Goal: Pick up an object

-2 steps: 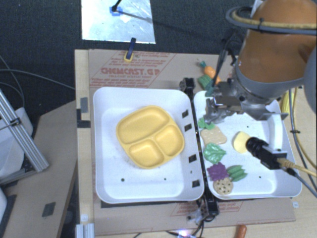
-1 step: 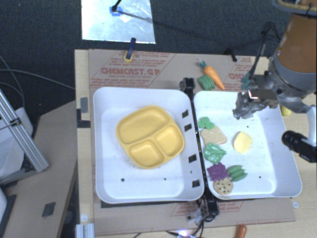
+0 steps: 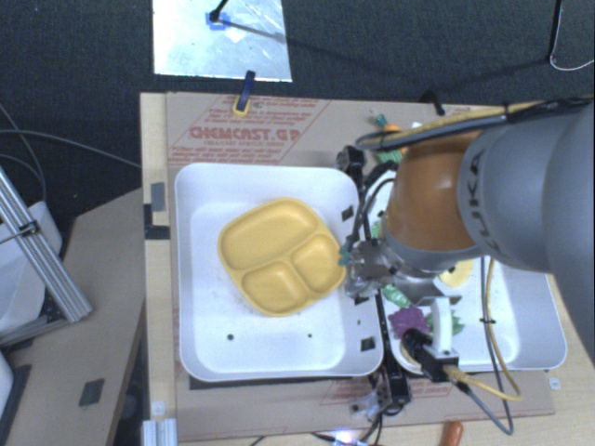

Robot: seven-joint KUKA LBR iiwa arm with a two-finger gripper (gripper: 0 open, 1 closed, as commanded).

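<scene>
Yellow divided tray [image 3: 280, 255] lies tilted in the left white bin [image 3: 204, 342], on a brown board [image 3: 307, 124] printed "CHEMCAST GP", with dark carpet [image 3: 74, 54] and a shiny metal sheet [image 3: 221, 24] beyond. The grey-and-orange arm [image 3: 483, 193] hides most of the right bin [image 3: 539, 342]; a purple object [image 3: 409, 321] and green bits peek out beneath, and I cannot tell the gripper's state.

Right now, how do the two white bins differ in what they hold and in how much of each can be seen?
The left bin holds one yellow divided tray and is in full sight. The right bin holds small mixed items, one purple, and is largely covered by the arm. Both bins are shallow and white, side by side.
</scene>
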